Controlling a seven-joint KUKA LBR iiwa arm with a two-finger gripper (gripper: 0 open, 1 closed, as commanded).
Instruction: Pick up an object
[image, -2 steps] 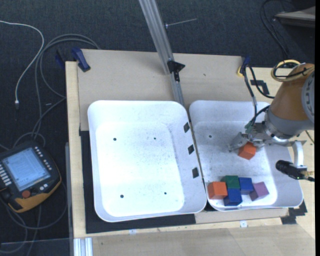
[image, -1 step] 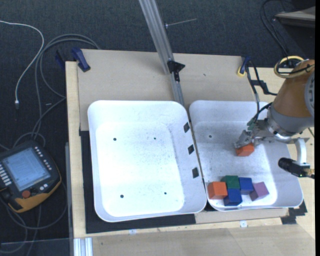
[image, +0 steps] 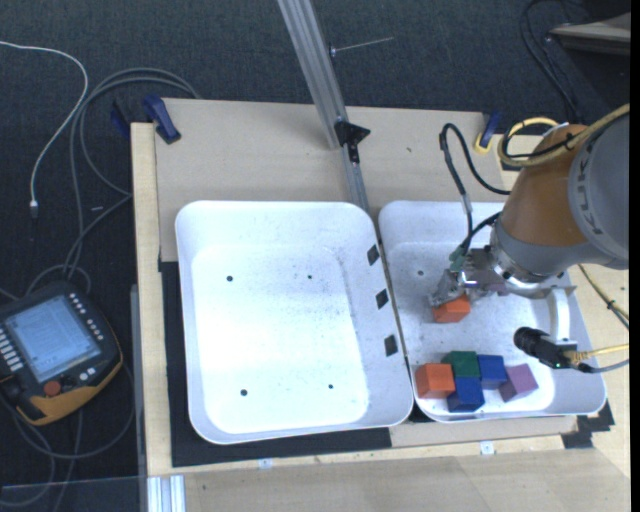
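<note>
The wooden bench (image: 270, 150) carries two shallow white bins side by side: the left bin (image: 200, 250) and the right bin (image: 410, 230). From the right, the grey arm (image: 560, 210) with its orange band reaches over the right bin. Its gripper (image: 452, 296) points down and leftward, and an orange block (image: 451, 310) sits right at its tip, touching it; whether the fingers pinch the block or merely rest against it cannot be told. Near that bin's front edge lies a cluster of blocks: an orange cube (image: 435, 379), a green one (image: 462, 362), two blue ones (image: 478, 380) and a purple one (image: 519, 381), well apart from the gripper.
</note>
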